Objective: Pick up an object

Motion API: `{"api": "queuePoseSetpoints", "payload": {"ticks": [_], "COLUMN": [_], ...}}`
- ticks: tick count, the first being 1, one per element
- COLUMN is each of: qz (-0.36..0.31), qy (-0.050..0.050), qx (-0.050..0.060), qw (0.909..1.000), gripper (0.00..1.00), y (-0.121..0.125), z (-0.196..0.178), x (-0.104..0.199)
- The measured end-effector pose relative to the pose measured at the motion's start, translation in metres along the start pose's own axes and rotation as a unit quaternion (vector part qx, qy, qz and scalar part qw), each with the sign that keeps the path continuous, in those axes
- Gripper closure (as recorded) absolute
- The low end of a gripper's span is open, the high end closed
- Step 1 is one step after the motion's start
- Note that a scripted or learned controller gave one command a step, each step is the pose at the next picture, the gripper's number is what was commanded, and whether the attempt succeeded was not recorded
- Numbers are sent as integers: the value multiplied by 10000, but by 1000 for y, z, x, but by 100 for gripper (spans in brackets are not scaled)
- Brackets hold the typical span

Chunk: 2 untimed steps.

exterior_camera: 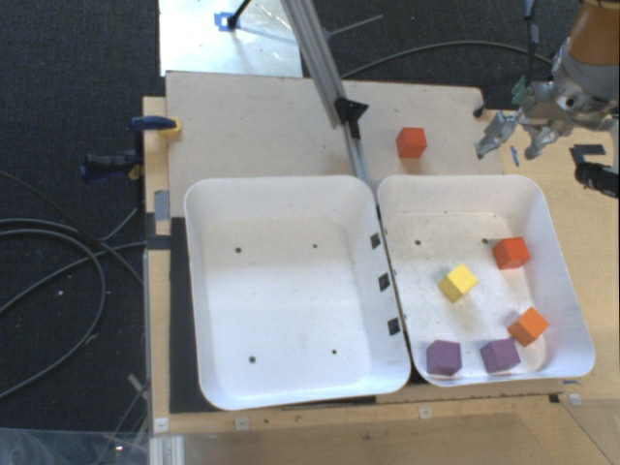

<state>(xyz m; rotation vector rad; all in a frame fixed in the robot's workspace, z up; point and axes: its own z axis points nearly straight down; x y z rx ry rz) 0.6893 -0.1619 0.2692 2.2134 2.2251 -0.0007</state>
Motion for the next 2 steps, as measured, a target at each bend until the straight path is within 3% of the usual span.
{"api": "queuePoseSetpoints", "payload": {"ticks": [1,2], "qz": [0,-11], "qy": [0,16], "qx": [0,26], "qw": [10000,10000], "gripper": [0,0], "y": [0,1], "z": [0,73], "x": [0,28]}}
